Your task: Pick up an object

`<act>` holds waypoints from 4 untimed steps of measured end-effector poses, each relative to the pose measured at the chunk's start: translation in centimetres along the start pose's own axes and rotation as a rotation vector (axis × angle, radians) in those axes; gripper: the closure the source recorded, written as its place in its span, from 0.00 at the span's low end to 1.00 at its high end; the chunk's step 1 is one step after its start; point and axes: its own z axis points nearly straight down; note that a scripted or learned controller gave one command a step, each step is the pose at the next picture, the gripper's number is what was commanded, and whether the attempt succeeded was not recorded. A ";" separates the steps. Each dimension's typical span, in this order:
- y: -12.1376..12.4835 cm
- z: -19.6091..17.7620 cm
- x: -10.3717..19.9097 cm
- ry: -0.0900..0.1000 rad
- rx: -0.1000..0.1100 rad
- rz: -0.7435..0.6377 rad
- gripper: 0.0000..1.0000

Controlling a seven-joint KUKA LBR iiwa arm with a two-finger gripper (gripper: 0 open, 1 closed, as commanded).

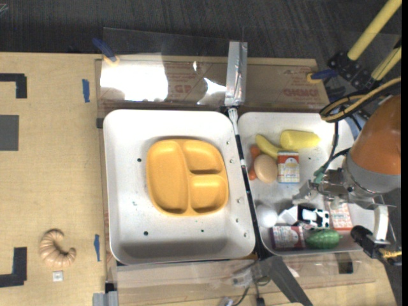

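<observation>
Object: green cucumber-shaped toy (322, 238), long axis left-right, lying flat
Location: right bin (268, 129), near front wall, touching a red-labelled can (288, 236)
Gripper (324, 193): above the bin; finger state cannot be determined

Toy foods (290, 167) and small cartons lie jumbled together in the right bin (268, 121).

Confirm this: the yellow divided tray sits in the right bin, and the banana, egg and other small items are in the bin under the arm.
One thing is wrong. The camera view shows the tray in the left bin, not the right. The banana, egg and other small items do lie in the right bin, under the arm.
</observation>
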 end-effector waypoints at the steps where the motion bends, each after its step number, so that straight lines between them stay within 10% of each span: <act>1: 2.4 -4.4 4.9 0.003 -0.002 0.015 0.00; 2: 6.0 -11.8 3.7 0.000 -0.003 0.119 0.00; 3: 1.2 -4.0 10.1 0.001 0.010 -0.027 0.00; 4: 6.4 -4.2 6.6 -0.001 0.002 0.079 0.00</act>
